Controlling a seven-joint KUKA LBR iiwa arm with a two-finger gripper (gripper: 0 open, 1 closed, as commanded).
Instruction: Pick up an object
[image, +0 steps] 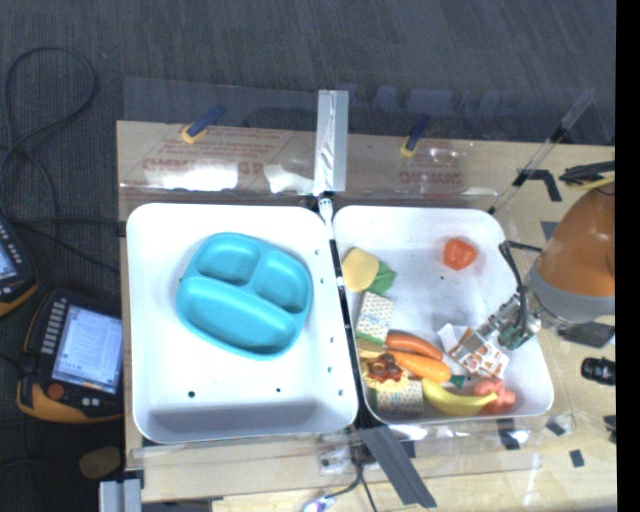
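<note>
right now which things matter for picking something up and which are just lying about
For the job:
- gripper, over the right bin
- carrots
- banana
- red tomato
- small patterned box

Lying about:
- blue divided plate in the left bin
- handheld screen beside the bench

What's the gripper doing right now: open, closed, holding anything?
Gripper: cannot be told. It is low at the right side of the right bin, beside a small patterned card; nothing is visibly gripped.

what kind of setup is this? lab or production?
Most likely a research lab grasping bench: two white bins taped to a board, toy food like a banana, and a teach pendant on the floor.
</note>
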